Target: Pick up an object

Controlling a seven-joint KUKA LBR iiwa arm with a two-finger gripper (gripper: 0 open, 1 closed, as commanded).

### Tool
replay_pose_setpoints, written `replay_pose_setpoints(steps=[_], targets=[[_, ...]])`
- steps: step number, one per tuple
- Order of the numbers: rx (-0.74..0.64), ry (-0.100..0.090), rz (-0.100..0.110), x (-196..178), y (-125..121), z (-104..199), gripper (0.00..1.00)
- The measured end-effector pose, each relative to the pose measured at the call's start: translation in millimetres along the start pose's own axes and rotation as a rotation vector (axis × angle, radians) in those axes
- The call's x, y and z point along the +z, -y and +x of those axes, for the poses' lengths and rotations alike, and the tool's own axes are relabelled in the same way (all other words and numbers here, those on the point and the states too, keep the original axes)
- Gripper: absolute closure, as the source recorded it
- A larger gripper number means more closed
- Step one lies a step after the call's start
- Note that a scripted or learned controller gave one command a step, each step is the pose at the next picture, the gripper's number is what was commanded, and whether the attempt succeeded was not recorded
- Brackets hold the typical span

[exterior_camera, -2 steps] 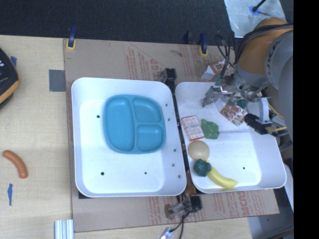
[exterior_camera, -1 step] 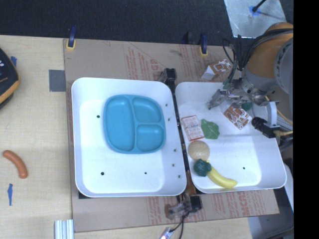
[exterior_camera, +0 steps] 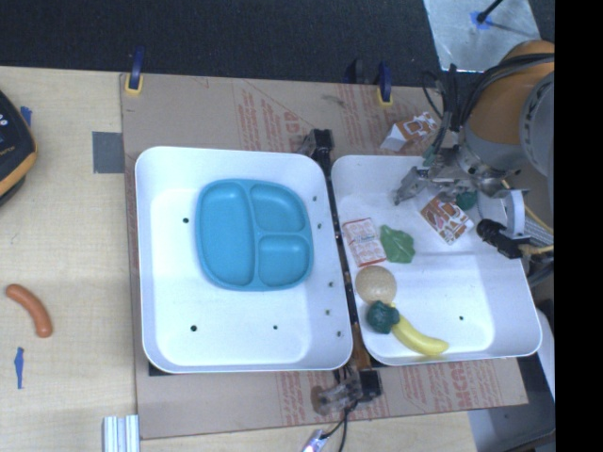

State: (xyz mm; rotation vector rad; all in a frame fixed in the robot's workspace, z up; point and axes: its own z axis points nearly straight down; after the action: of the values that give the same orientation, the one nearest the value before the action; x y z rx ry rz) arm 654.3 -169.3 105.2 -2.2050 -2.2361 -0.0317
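Note:
The right bin point(exterior_camera: 490, 323) holds several small things. A red-and-white packet point(exterior_camera: 363, 241) lies beside a green leafy piece point(exterior_camera: 399, 244). In front of them sit a beige ball point(exterior_camera: 375, 282), a dark teal lump point(exterior_camera: 382, 317) and a yellow banana point(exterior_camera: 420, 340). An orange-brown snack packet point(exterior_camera: 445, 217) lies at the bin's back right. My gripper point(exterior_camera: 424, 182) hangs low over the bin's back part, just above and left of that packet. The arm's orange band point(exterior_camera: 504, 88) rises behind it. I see nothing lifted off the bin floor.
The left bin point(exterior_camera: 170, 337) holds a blue divided plate point(exterior_camera: 254, 233). Another snack packet point(exterior_camera: 412, 132) lies on the cardboard behind the right bin. On the bench at far left lie a sausage point(exterior_camera: 30, 309) and a black-and-yellow device point(exterior_camera: 11, 153). Black cables point(exterior_camera: 504, 238) hang by the bin's right wall.

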Motion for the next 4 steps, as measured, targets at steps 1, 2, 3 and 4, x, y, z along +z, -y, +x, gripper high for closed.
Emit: replay_pose_setpoints(steps=[1,2,3,4], targets=[[0.000,-0.003,0.001,0.0,-1.0,-1.1,0.00],[0.001,-0.003,0.004,0.2,0.0,-2.1,0.00],[0.002,-0.003,0.005,0.4,0.5,-3.8,0.00],[0.005,0.012,-0.002,0.5,1.5,-11.6,0.00]])
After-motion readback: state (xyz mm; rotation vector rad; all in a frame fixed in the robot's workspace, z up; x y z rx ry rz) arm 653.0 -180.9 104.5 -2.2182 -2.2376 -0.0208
